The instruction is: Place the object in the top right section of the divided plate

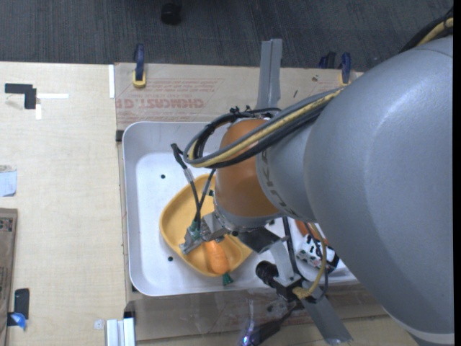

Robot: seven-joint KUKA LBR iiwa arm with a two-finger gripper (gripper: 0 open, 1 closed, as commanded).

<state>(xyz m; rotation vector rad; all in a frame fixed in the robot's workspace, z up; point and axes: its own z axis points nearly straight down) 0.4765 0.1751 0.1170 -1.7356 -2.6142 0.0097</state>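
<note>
Pale wooden worktop (57,193) carries a white bin (144,193). Just under the gripper (198,238), a carrot (215,256) lies on the yellow plate (176,222). Whether it grips is unclear.

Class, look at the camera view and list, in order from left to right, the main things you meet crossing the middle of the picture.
Wooden bench → white bin → yellow divided plate → orange object on the plate → orange band of the arm → grey arm.
</note>
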